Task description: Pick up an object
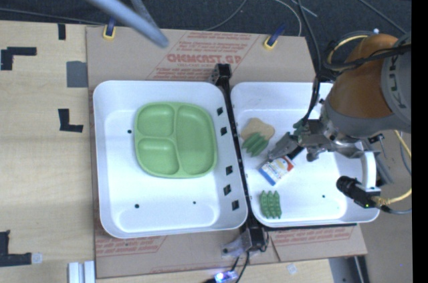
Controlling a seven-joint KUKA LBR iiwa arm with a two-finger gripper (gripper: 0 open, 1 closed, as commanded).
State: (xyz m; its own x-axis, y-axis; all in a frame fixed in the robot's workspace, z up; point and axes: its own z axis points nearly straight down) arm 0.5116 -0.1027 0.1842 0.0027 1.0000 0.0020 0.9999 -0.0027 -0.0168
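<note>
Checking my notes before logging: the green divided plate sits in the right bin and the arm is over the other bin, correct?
Not quite. The camera view shows the green divided plate in the left bin; the arm's gripper is over the right bin.

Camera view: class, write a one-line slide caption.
Grey arm's gripper reaches over small white packet in right white bin; green divided plate left.
</note>
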